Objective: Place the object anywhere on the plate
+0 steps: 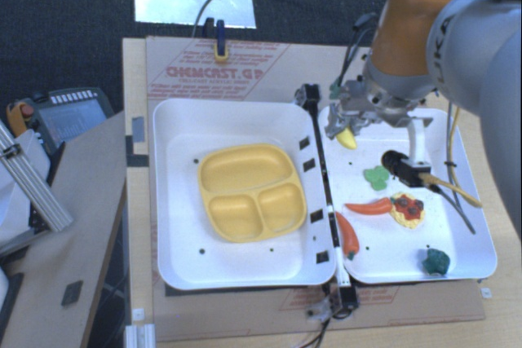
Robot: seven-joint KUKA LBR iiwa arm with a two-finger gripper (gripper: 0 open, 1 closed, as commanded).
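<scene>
My arm (481, 37) comes in from the right, grey link high across the frame, orange band (412, 20) above the wrist. Wrist bends down steeply. My gripper (349, 130) hangs low, pointing down and slightly left, wrist cables looped around it. Fingers are too cluttered and small to read.

Plate (249, 191) in left bin (175, 175); toy foods (391, 206) in right bin (469, 240), beneath claw (347, 129).
</scene>
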